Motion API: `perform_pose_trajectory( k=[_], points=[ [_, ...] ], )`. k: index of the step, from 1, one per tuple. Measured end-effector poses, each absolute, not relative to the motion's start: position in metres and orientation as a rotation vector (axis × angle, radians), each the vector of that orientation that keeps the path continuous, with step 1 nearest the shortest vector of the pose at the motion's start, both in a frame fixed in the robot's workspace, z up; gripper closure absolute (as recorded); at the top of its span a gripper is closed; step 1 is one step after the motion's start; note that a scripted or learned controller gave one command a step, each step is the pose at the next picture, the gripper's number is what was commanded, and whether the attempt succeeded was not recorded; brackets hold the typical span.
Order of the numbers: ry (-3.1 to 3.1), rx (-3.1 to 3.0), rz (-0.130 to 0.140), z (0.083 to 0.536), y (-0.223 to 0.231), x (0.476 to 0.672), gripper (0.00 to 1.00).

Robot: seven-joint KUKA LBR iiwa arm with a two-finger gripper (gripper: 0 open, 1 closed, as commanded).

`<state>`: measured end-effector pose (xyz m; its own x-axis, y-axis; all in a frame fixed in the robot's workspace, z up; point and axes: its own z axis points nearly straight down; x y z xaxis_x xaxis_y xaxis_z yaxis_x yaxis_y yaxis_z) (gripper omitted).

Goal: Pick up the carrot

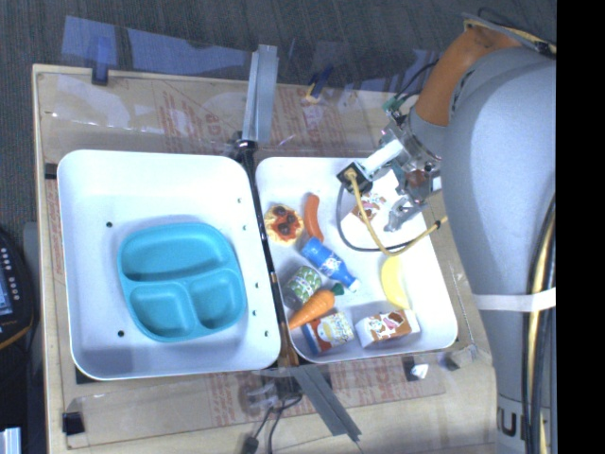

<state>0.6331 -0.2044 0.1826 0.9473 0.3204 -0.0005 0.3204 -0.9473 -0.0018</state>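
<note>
Carrot (313, 307) lying unclaimed against right bin's (437, 296) near-left wall; pincer (405, 197) hovering far-right over cartons, grip state untellable.

The arm (501, 159) filled the right of the frame as a broad, smooth grey casing with an orange band (444, 64) at its upper end. A pale strap (515, 301) crossed the casing lower down. The pincer (402, 197) was metallic grey, with a white block, a small black part and a looping yellow cable (378, 239).
</note>
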Motion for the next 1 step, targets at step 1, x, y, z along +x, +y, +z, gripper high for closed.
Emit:
perform_pose_trajectory(
  k=[1],
  points=[
    [-0.861, -3.015, 0.009, 0.0901, -0.2081, 0.6277, 0.0]
  ],
)
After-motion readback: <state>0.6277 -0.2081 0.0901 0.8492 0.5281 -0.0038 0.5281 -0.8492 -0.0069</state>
